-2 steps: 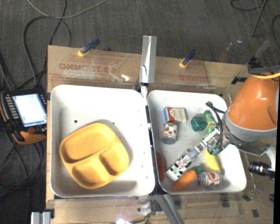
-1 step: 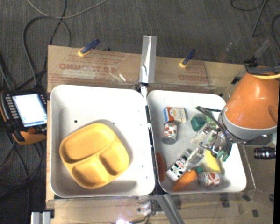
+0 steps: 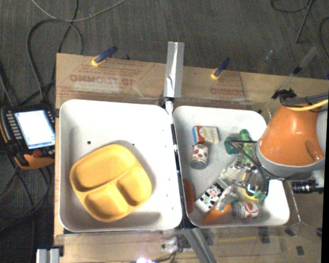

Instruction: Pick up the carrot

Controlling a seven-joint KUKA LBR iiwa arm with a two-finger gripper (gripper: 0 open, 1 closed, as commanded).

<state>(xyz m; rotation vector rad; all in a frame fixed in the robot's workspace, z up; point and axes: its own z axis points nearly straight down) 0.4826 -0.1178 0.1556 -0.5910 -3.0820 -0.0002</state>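
While the carrot (image 3: 216,214) lies near the front wall of the right bin (image 3: 270,216), the work in hand is, as I judge it, the approach for the grasp. The carrot rests at a slant, touching a small black-and-white carton (image 3: 209,196) on its left side and lying just beside a red-and-white can (image 3: 246,209) on its right. For a good grasp the fingers should come down across the thin orange body, not along it, and they should enter the narrow free places between the carrot and these two neighbours. I think the risk is to catch the carton or to push the can instead. A slow descent with the wrist turned to the carrot's direction would help.

The gripper (image 3: 244,179) hangs over the middle of the right bin, above and a little to the right of the carrot, among shiny metal parts. How far it is open I cannot tell, because the parts mix with the clutter below. Nothing can be seen held in it. The yellow divided tray (image 3: 111,181) sits in the left bin (image 3: 70,151), well apart.
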